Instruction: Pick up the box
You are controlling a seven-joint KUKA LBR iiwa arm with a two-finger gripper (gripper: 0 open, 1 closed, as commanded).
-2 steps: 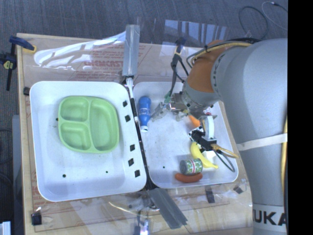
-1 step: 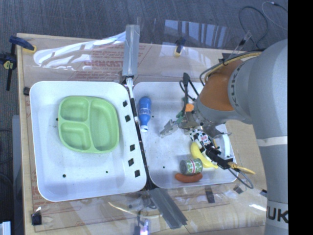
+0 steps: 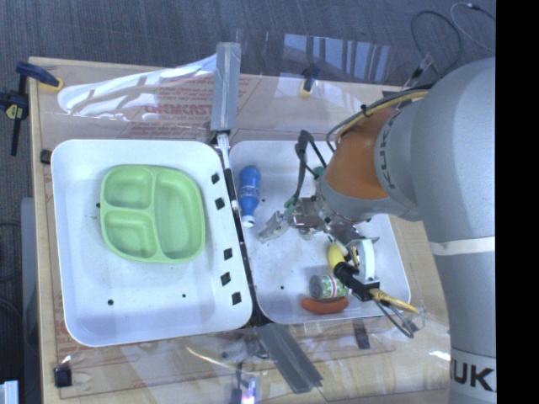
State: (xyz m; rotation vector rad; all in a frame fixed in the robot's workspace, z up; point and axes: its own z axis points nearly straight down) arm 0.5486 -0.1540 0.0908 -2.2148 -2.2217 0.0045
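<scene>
Where the box lies cannot be told; it is judged to be hidden under the wrist in the right bin (image 3: 282,280). Whether the pincer (image 3: 276,224), seen low near that bin's middle, is open or closed cannot be told. The grasp is best squared to the box's flat sides and kept off the blue bottle (image 3: 249,190) just beside. A small can (image 3: 328,287) and a red sausage (image 3: 324,305) are also held there. A green divided plate (image 3: 153,213) is held in the left bin (image 3: 84,297).

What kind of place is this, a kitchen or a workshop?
Probably a robotics lab test bench. A large grey arm reaches over one of two white bins on a wooden bench, and the bins hold practice items like a green divided plate and a blue bottle.
</scene>
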